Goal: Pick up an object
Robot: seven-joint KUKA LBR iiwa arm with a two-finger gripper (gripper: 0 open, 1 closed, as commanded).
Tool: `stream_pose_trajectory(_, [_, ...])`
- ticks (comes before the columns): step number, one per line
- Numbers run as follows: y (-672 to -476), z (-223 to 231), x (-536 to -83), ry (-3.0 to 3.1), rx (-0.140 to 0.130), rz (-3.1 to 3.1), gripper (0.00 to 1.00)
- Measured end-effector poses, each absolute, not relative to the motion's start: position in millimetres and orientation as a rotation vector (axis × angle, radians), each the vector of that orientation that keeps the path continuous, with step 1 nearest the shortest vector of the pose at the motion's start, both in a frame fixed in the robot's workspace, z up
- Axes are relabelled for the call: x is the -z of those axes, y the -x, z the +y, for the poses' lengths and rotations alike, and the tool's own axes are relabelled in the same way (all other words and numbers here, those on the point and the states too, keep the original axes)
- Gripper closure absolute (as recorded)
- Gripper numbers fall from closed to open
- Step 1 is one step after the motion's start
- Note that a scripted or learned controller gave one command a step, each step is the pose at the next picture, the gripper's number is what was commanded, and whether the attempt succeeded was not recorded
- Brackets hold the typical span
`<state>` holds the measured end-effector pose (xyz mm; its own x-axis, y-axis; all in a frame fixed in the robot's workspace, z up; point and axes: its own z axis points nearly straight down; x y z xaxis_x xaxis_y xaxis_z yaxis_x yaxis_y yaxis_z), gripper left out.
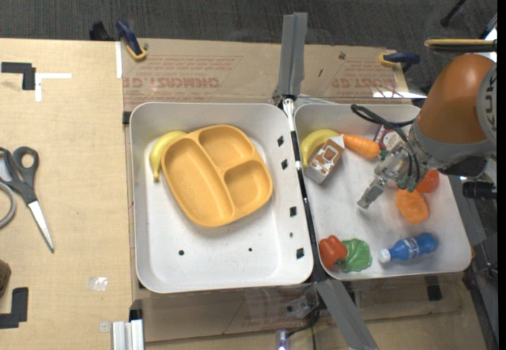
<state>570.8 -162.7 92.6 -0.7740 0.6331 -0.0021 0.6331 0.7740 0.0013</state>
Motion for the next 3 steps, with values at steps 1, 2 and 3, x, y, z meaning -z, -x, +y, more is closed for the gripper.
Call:
stream_pose_trajectory(1, [-639.9, -132.7, -89.5, -1.01, 0.012, 3.002, 0.0])
stream_pose_trajectory(2, [-637.5, -121.0, -89.6, -1.246, 0.017, 2.902, 0.0])
stream_pose_trajectory(3, [-582.0, -167.2, -92.4, -1.285, 0.001, 2.865, 0.0])
